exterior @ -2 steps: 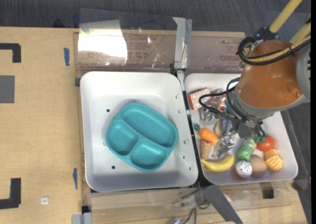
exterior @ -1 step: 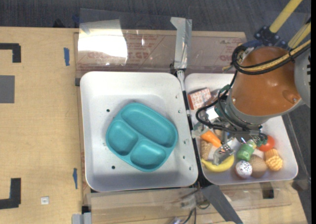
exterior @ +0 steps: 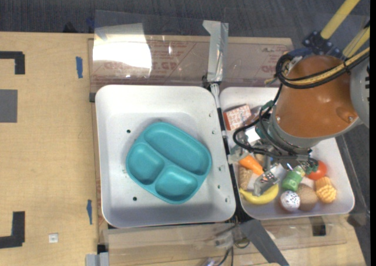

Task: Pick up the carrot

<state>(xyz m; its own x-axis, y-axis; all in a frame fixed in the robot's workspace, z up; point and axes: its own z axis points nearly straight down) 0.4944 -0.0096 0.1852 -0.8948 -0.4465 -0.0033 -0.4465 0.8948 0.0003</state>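
In the right bin (exterior: 343, 159): gripper (exterior: 271, 172) low over the toy pile for reach, beside carrot (exterior: 251, 164); fingers' state cannot be told.

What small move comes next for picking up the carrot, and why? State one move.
Probably shift the gripper slightly toward the view's left and a little up, over the small orange carrot. The carrot lies at the left side of the right white bin, beside the yellow banana, while the gripper sits just right of it among the crowded toy food.
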